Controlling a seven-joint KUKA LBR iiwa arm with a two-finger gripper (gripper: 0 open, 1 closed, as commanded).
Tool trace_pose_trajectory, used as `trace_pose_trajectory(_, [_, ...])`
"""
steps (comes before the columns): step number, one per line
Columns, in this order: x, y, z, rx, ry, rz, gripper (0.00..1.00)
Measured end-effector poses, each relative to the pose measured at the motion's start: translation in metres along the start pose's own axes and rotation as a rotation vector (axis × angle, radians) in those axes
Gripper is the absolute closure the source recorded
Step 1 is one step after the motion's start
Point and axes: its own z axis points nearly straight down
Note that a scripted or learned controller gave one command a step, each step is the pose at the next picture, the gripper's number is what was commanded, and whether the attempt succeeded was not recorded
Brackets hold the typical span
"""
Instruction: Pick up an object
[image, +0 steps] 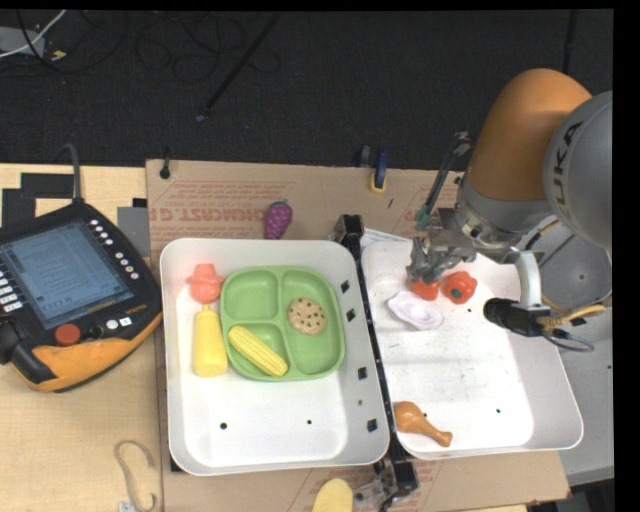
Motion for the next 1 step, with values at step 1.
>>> trace_pose_trajectory(1, [0.0456,-0.0157,-0.0041,0.001,-0.001,0.001,1.00])
